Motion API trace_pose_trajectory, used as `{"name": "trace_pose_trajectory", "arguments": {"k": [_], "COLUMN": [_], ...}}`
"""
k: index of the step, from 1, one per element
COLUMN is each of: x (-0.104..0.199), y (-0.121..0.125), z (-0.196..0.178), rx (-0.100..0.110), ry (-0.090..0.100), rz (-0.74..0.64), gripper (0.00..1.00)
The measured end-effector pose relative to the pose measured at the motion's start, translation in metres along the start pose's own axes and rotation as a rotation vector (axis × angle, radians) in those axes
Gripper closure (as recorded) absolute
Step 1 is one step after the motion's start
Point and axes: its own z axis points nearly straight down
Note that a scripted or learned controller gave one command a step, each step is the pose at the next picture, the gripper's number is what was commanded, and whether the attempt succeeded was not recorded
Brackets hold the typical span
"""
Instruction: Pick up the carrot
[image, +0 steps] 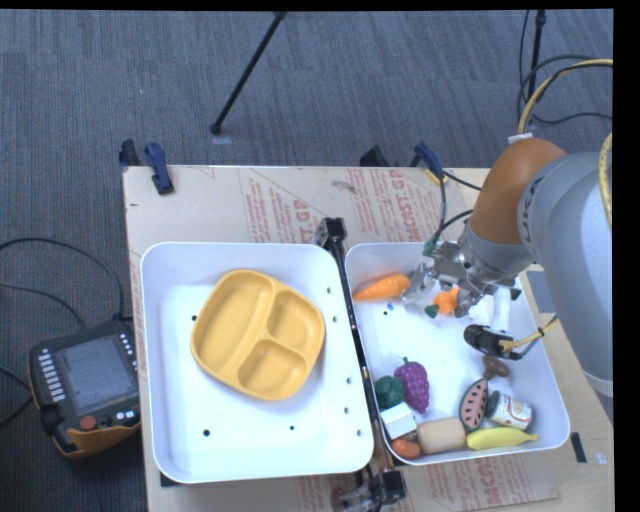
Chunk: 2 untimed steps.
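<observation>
1. Orange and tapered, the plastic carrot (381, 288) is lying in the right white bin (540, 385), near its far-left corner.
2. The gripper (447, 292) is hovering just beside it over another small orange piece (446, 298); it risks closing on that lookalike.
3. Whether the gripper is parted cannot be told.
4. The left white bin (170, 400) is holding a yellow divided plate (258, 333).
</observation>
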Motion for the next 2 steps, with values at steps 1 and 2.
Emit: {"name": "trace_pose_trajectory", "arguments": {"k": [1,2], "x": [0.000,0.071], "y": [0.001,-0.018], "z": [-0.012,-0.108], "rx": [0.003,-0.017], "ry": [0.001,0.005], "rz": [-0.002,0.201], "gripper": [1.00,1.00]}}
